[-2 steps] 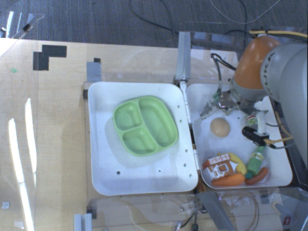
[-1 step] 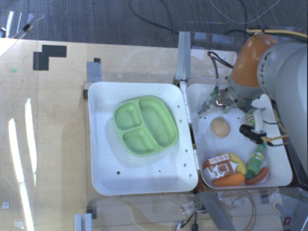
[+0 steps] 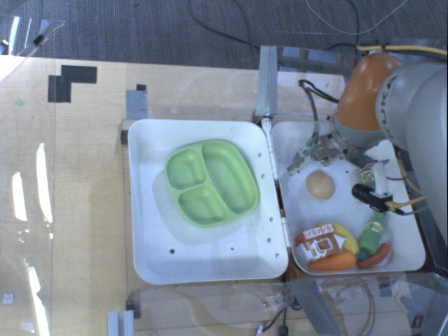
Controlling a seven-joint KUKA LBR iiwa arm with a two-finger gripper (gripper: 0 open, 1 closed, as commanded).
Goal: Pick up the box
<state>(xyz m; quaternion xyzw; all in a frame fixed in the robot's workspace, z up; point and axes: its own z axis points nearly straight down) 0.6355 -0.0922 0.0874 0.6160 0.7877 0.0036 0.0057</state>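
The box [image 3: 320, 242] is a small orange and white carton lying flat at the front of the right bin [image 3: 294, 145], packed among other toy food. My gripper [image 3: 316, 152] hovers over the back of that bin, well behind the box and just behind a beige ball [image 3: 320, 185]. Its fingers are spread open with nothing between them. The grey arm with its orange band [image 3: 367, 93] comes in from the right and covers the bin's far right corner.
Around the box lie a yellow banana [image 3: 348, 238], an orange carrot [image 3: 332, 262], a green bottle [image 3: 374, 232] and a red sausage [image 3: 383, 255]. The left bin [image 3: 143, 208] holds a green divided plate [image 3: 211, 182]. A metal divider [image 3: 266, 82] stands behind the bins.
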